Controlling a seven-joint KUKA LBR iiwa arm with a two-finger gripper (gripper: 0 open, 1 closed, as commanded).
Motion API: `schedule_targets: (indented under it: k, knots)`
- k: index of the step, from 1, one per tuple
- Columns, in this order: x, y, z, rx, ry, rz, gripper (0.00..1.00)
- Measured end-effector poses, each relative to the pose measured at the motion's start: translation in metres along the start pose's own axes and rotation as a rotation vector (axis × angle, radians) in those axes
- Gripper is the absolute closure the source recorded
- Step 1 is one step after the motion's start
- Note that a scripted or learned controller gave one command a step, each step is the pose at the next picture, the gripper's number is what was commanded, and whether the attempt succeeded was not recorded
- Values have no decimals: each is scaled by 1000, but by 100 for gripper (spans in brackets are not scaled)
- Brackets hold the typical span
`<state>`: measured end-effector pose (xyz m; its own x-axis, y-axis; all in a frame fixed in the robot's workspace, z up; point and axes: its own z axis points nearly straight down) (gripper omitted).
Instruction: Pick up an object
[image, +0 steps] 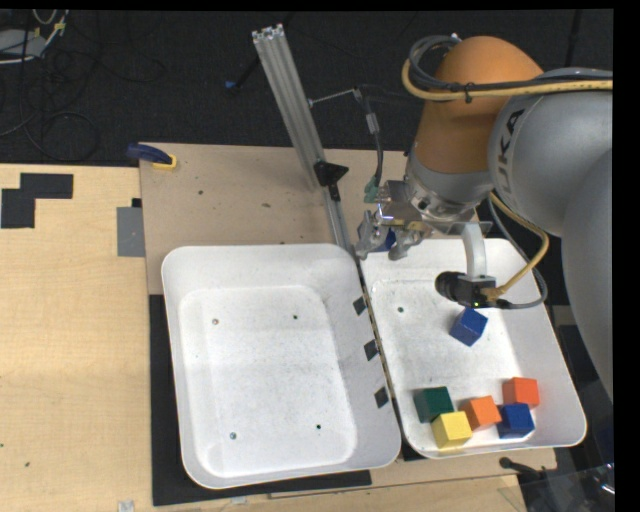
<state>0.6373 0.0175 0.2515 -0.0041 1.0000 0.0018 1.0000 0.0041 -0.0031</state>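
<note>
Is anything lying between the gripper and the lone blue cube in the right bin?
Nothing visible does. The gripper hangs at the right bin's far corner; the blue cube lies alone on bare white floor, apart from the other cubes at the near rim.

Bench (230, 200): brown board, bearing both bins.
Left bin (260, 370): white, shallow, sitting on a black mat (157, 400) that is showing along its left and front edges.
Right bin (420, 340): white, lying just beside the left bin.
Clips (372, 350): three, black, sitting along the seam between the bins.
Rail (295, 110): ribbed metal, leaning up and left from the bins' far junction.
Clamp (152, 155): blue and yellow, sitting at the bench's far left corner.
Grey patch (129, 230) and black shapes (35, 195): lying flat on the paler board at left.
</note>
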Motion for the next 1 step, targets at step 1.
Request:
schedule_targets:
  k: [1]
  knots:
    - [40,6,11,1,-1,1,100]
